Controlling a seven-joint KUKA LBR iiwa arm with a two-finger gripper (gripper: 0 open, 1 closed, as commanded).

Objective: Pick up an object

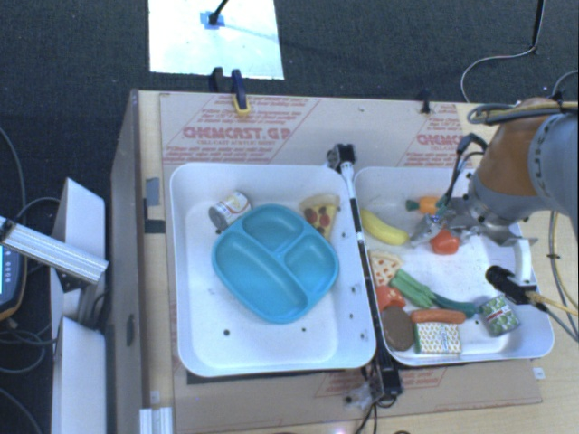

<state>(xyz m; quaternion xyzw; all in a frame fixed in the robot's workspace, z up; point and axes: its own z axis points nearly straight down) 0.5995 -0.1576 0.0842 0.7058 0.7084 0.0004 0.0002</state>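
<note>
Two shallow white bins sit side by side on the tabletop (271, 134), and we start with the largest things. We see the arm (525, 156), grey with an orange band, reaching in from the right over the right bin (534, 333). The left bin (194, 269) carries a blue divided plate (274, 262) near its middle, a small can (229, 210) lying just beside the plate's upper left edge, and a toy pizza slice (319, 213) by its upper right edge.

In the right bin, a yellow banana (384, 229) lies near the left wall, with a second pizza slice (384, 266) below it. Lower down we find a green vegetable piece (418, 289), a sausage (438, 316), a brown round piece (396, 328), a patterned box (438, 337) and a small green carton (498, 316).

Our gripper (441, 229) hangs low in the right bin, right at a red tomato-like toy (443, 241), just below an orange piece (425, 204). We cannot tell how the gripper stands, nor whether it grips the toy.
</note>
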